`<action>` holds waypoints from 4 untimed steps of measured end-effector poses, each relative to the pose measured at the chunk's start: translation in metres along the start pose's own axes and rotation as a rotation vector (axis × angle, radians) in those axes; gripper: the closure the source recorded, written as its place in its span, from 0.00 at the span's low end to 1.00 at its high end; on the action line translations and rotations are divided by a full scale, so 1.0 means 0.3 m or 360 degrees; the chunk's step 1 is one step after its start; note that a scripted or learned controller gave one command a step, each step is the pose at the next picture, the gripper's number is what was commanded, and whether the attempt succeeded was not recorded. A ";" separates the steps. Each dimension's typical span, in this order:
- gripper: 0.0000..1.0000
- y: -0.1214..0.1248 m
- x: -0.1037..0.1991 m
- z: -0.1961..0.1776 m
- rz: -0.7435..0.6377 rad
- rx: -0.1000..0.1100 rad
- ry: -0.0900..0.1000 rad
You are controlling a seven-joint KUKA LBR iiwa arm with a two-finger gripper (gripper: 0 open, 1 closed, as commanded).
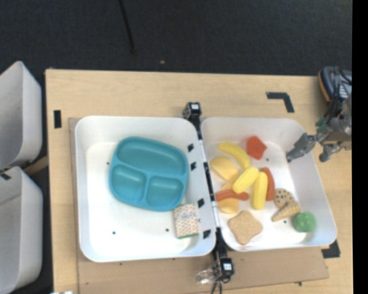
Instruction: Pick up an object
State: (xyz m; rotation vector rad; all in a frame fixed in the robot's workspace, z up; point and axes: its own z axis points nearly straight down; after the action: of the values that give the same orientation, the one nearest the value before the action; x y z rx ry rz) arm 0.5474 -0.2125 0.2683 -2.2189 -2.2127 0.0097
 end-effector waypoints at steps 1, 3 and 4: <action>0.00 0.006 0.003 -0.018 -0.0005 -0.0016 -0.0003; 0.00 0.024 -0.014 0.403 0.0000 -0.0010 -0.0003; 0.00 0.040 -0.016 0.543 0.0000 -0.0031 0.0000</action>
State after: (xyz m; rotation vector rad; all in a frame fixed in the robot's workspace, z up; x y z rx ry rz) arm 0.5578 -0.2171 0.1053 -2.2285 -2.2223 -0.0119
